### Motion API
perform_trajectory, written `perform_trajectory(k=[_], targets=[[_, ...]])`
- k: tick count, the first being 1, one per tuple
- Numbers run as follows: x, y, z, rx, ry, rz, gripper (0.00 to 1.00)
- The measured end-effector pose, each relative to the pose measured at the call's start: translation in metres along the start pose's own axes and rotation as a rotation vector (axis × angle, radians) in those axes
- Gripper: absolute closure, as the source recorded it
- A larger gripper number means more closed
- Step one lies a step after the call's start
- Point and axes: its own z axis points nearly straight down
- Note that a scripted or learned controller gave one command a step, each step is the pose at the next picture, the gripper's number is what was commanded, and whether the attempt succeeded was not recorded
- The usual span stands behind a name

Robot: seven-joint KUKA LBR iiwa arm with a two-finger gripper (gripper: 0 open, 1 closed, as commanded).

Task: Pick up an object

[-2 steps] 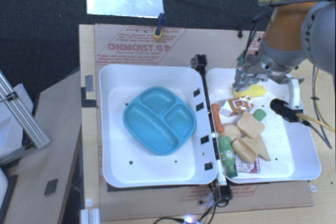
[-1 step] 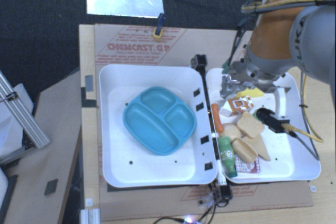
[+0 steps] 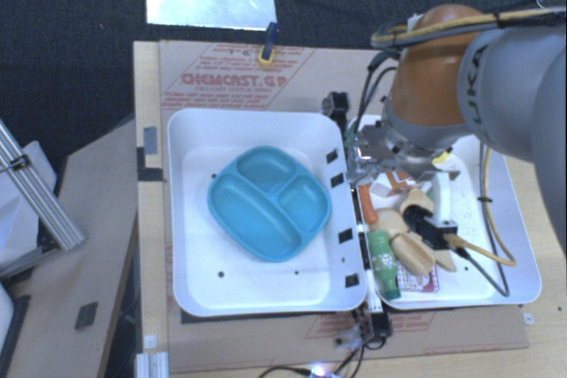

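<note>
The right bin (image 3: 518, 279) holds a heap of small things along its left side. A green bottle (image 3: 383, 258) lies near the divider, with a thin orange stick (image 3: 366, 204) just above it. Beside them are tan bread-like pieces (image 3: 413, 254), and a red-and-white card (image 3: 420, 281) lies under the heap. A white tube (image 3: 446, 196) lies further right. My gripper (image 3: 383, 174) hangs low over the upper left of this heap, under the grey wrist and orange band. The wrist hides what is directly beneath it.
The left bin (image 3: 190, 279) holds a blue divided plate (image 3: 268, 203) in its middle. Black clips (image 3: 345, 236) line the divider between the bins. A yellow-and-blue clamp (image 3: 267, 46) sits on the cardboard behind the bins.
</note>
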Motion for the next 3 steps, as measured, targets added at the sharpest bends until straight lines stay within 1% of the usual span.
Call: perform_trajectory(k=[1, 2, 3], targets=[[0.042, -0.033, -0.004, 0.000, 0.000, 0.000, 1.00], [0.063, -0.036, 0.004, 0.000, -0.001, 0.002, 1.00], [0.063, -0.038, 0.003, -0.001, -0.001, 0.006, 1.00]])
